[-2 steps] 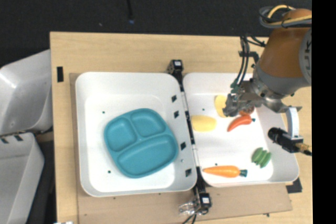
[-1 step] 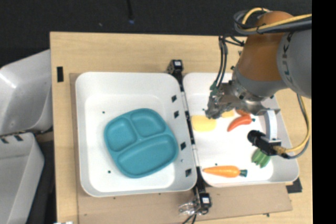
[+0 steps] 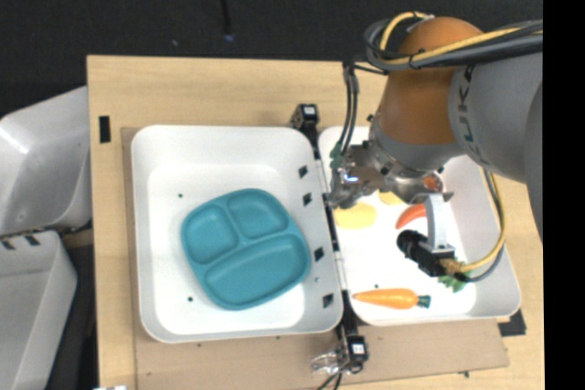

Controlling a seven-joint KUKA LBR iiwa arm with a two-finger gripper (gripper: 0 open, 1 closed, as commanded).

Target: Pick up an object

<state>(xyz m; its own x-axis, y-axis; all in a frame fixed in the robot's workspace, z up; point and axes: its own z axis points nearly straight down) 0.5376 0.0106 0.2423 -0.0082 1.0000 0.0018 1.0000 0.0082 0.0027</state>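
Note:
In the right bin [image 3: 489, 288] lie a yellow object [image 3: 356, 216], a carrot [image 3: 391, 298] with a green tip near the front wall, and a red-orange piece [image 3: 411, 215] partly under the wrist. My gripper [image 3: 347, 185] is low at the bin's left wall, just above the yellow object's far edge. The arm's bulk covers the back of this bin. Nothing is visibly held.
The left bin [image 3: 155, 196] holds a blue divided plate [image 3: 245, 247]. A small green bit [image 3: 454, 282] lies near the right bin's front right. The divider between the two bins carries black clips close to the gripper. The wooden bench [image 3: 110, 105] surrounds both bins.

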